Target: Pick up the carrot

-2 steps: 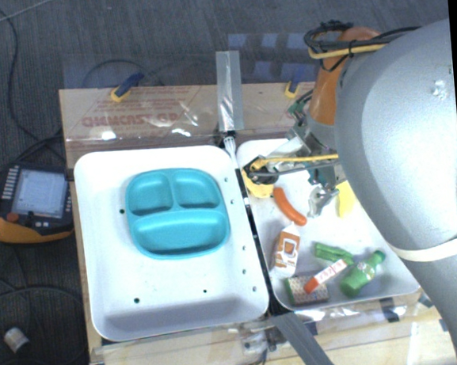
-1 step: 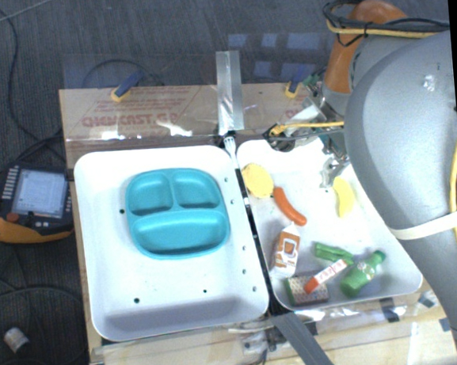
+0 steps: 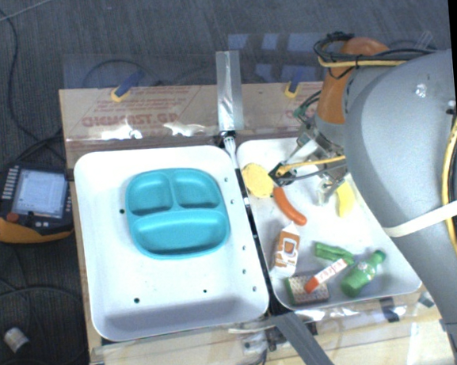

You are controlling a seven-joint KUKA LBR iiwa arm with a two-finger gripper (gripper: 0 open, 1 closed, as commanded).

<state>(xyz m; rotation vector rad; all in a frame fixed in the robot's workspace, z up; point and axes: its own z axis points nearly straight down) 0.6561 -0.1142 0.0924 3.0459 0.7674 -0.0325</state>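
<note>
the worktop point(image 3: 151, 113) carries two shallow white bins side by side. the left bin point(image 3: 111, 299) holds a teal divided plate point(image 3: 175, 212) near its middle. the right bin point(image 3: 396, 278) holds a scatter of small things: a yellow round piece point(image 3: 256, 179) at its upper left corner, the orange carrot point(image 3: 289, 205) lying at a slant just below and to the right of that piece, a yellow banana-like piece point(image 3: 345, 199) further right, a small brown and white carton point(image 3: 287, 251) below the carrot, a green pod-shaped thing point(image 3: 332, 251), a green bottle point(image 3: 363, 274) near the lower right, and a red and white packet point(image 3: 325, 274) resting beside a dark-ended box point(image 3: 306, 288).

the grey arm point(image 3: 400, 147) reaches in from the right, its orange band point(image 3: 331, 101) above the wrist. the pincer point(image 3: 278, 176) hangs low over the upper part of the right bin, its slim fingers pointing left toward the yellow round piece, with the tips just above the upper end of the carrot. whether the pincer is released or clenched i cannot tell, and nothing is seen grasped in it. the carrot lies flat on the bin floor.

a handheld pendant with a screen point(image 3: 31, 203) lies on the floor left of the worktop.
</note>
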